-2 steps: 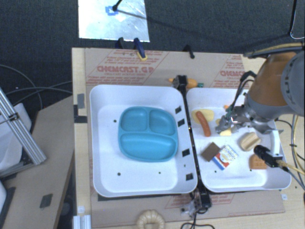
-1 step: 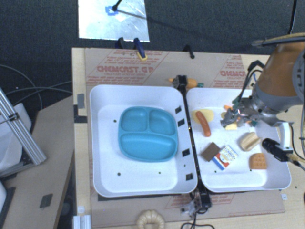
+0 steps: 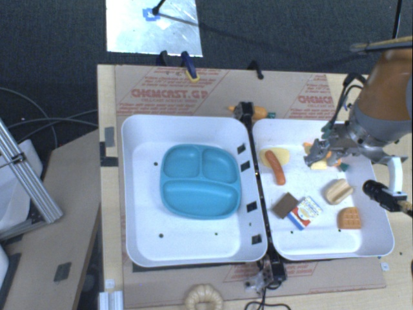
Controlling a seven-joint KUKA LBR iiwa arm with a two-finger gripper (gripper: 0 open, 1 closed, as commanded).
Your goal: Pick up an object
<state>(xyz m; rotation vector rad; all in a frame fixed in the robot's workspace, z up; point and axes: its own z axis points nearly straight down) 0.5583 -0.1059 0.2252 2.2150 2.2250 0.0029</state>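
A brown bench (image 3: 193, 86) stands on dark carpet (image 3: 51, 37) and carries two white bins. The left bin (image 3: 139, 237) holds one blue divided plate (image 3: 199, 180). The right bin (image 3: 381, 237) holds six items: sausage (image 3: 275, 166), cheese wedge (image 3: 281, 154), brown block (image 3: 285, 205), small carton (image 3: 304, 212), bun (image 3: 338, 190), waffle (image 3: 350, 218). The gripper (image 3: 321, 154) is near the right bin's far edge, pinching a small yellow-orange piece (image 3: 319, 162). A foil sheet (image 3: 153, 17) lies beyond the bench.

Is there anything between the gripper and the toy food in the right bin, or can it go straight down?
Nothing visible blocks it. The gripper is already low in the right bin, at a small yellow piece. The sausage, bread roll and waffle lie apart, uncovered.
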